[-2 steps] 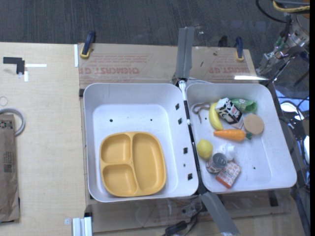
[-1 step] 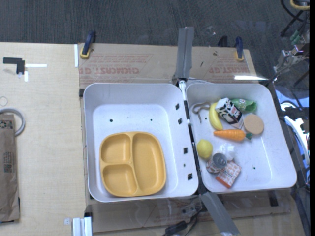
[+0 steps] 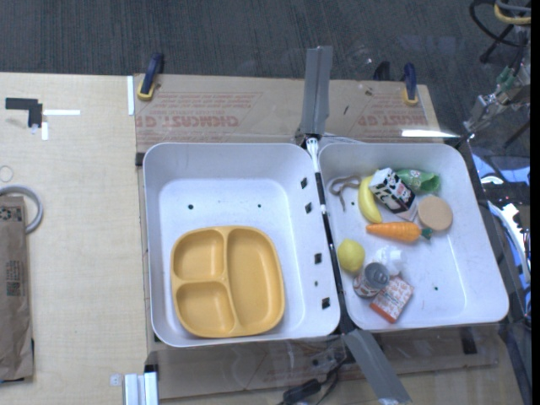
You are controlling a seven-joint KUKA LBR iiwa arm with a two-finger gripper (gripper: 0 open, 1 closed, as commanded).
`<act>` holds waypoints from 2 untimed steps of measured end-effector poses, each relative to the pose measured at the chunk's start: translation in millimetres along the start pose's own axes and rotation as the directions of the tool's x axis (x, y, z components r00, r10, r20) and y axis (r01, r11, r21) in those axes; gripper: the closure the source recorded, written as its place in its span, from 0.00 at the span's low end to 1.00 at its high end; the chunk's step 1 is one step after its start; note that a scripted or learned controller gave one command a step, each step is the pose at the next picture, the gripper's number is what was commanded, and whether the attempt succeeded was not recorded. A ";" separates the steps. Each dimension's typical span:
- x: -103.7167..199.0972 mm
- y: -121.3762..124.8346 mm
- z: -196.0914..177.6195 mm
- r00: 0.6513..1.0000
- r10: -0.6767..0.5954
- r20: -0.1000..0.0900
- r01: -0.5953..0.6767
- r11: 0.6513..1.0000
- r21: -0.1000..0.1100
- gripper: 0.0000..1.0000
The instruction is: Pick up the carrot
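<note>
The carrot (image 3: 394, 231) is orange with a small green tip at its right end. It lies flat and roughly level in the middle of the right bin (image 3: 472, 302). A banana (image 3: 368, 201) lies just above its left end, and a round tan disc (image 3: 435, 214) sits just above its right end. Nothing covers the carrot.
Around the carrot in the right bin are a lemon (image 3: 351, 255), a small can (image 3: 372, 278), a red packet (image 3: 391, 299), a black-and-white toy (image 3: 391, 190) and a green item (image 3: 419, 178). The left bin (image 3: 160, 226) holds a yellow divided plate (image 3: 226, 281). Cables hang at the upper right.
</note>
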State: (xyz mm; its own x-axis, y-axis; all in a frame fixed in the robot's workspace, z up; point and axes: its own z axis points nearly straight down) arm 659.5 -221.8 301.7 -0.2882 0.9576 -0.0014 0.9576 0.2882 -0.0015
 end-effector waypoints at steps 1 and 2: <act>-0.1 0.2 11.7 0.967 -0.256 0.001 0.256 0.967 -0.002 1.00; -0.2 0.4 32.3 0.655 -0.756 0.004 0.756 0.655 -0.003 1.00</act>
State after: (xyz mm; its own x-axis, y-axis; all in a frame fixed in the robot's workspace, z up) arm 659.9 -221.9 269.3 -0.9125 0.4090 -0.0034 0.4090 0.9125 0.0006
